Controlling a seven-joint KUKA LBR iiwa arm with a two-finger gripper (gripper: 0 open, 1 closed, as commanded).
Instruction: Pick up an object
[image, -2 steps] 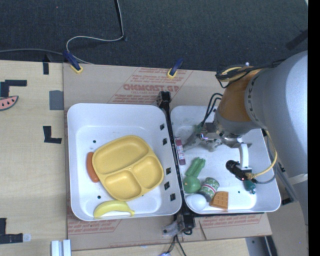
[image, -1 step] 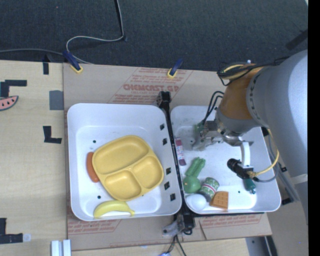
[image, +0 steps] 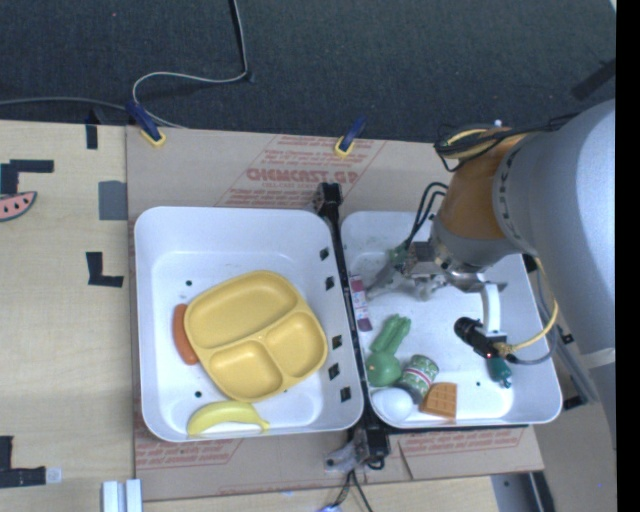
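A green, knobbly plastic toy (image: 386, 348) is seen lying tilted in the right-hand shallow white bin (image: 520, 395), just left of a small green-labelled can (image: 419, 376). A white egg-shaped object (image: 394, 404) and an orange waffle-like square (image: 439, 400) are found just below that can. The metal two-finger gripper (image: 385, 280) is poised above the toy; its state cannot be told. Both bins are set on brown printed cardboard (image: 285, 172).

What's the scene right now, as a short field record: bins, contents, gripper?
left bin: yellow divided plate, banana, orange item part hidden under plate
right bin: green toy, small can, white egg-like item, waffle piece
gripper: over right bin's upper left, nothing seen between fingers
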